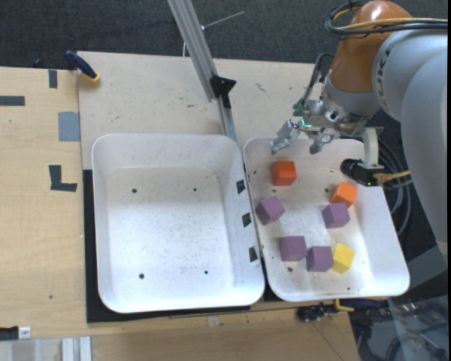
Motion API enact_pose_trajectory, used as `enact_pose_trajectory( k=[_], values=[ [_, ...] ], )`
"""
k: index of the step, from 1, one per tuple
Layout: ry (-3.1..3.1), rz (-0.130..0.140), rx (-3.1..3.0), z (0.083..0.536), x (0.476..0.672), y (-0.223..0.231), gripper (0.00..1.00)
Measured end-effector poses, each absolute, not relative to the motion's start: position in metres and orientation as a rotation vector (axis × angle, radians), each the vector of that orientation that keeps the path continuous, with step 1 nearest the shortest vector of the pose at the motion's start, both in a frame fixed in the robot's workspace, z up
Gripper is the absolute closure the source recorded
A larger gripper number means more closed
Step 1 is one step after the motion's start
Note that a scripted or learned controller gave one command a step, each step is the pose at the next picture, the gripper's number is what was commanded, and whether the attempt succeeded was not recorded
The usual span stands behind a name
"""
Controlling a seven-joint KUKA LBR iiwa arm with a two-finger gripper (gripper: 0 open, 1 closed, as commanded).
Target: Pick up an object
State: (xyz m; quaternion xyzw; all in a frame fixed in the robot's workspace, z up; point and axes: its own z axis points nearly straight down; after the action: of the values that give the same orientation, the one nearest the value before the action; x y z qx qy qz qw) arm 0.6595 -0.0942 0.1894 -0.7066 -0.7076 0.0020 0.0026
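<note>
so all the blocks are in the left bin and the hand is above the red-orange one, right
Not quite. The camera view shows the blocks in the right bin, not the left bin. The rest holds: the hand is above the red-orange block, at the bin's far end.

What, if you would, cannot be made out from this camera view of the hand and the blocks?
- Hand: small and blurred in the camera view; finger state unreadable, and nothing visibly held.
- Yellow block: touches a purple block; whether it leans on it is unclear.
- Right bin: part of its far rim hidden by the arm.
</note>
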Motion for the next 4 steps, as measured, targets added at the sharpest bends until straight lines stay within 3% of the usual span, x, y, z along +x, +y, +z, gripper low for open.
enact_pose_trajectory(
  k=[1, 3, 4],
  values=[
    [-2.223, 0.002, -2.218, 0.193, 0.661, -0.094, 0.00],
    [-2.221, 0.011, -2.216, 0.089, 0.667, -0.092, 0.00],
    [-2.222, 0.009, -2.216, 0.101, 0.667, -0.091, 1.00]
  ],
)
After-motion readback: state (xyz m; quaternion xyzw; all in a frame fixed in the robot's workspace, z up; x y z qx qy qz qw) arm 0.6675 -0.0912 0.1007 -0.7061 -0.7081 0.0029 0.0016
